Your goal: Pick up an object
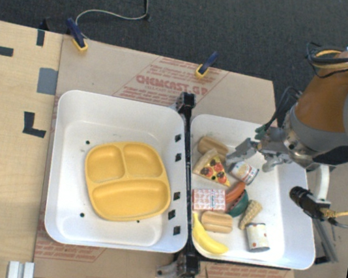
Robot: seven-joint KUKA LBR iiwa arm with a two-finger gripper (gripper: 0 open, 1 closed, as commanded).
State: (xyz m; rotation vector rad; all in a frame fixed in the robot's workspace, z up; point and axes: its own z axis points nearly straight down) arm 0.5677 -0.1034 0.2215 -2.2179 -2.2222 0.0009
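So we've got the gripper hanging over the right bin, fingers spread fairly wide with nothing between them. A small can sits just under it at about 6 o'clock. The pizza slice is at 9 o'clock from the can, and the banana is down by the bin's 7 o'clock corner. The left bin holds a yellow divided tray.

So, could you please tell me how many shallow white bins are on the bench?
2. The left white bin holds a yellow sectioned plastic tray. The right white bin, touching it along a black divider, holds the toy food pile, which may hide smaller items.
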